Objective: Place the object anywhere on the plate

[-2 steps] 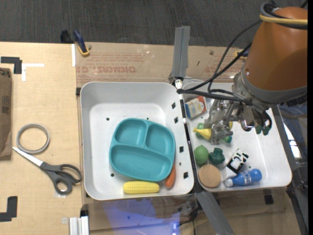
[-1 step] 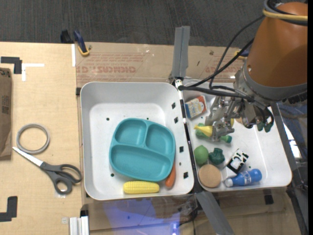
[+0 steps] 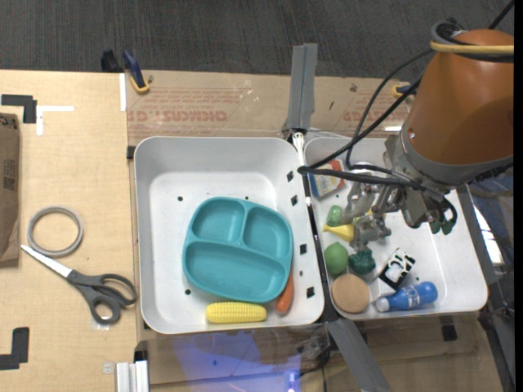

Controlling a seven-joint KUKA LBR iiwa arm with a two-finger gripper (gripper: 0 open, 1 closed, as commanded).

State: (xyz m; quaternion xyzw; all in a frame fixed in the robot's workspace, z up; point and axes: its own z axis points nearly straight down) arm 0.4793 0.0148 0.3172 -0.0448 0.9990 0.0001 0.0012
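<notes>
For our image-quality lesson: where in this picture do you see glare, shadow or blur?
Camera view: soft overhead light; the teal plate casts a faint shadow on its bin; bluish glare on the bench edge below; the arm's orange band looms large and slightly soft; the end effector sits amid clutter, its detail hard to read.

bench bears 2 bins, scissors, tape.

Plate: smooth teal plastic, faintly glossy. Bins: matt white plastic. Bench: pale wood-grain; scissors: metal blades.
</notes>
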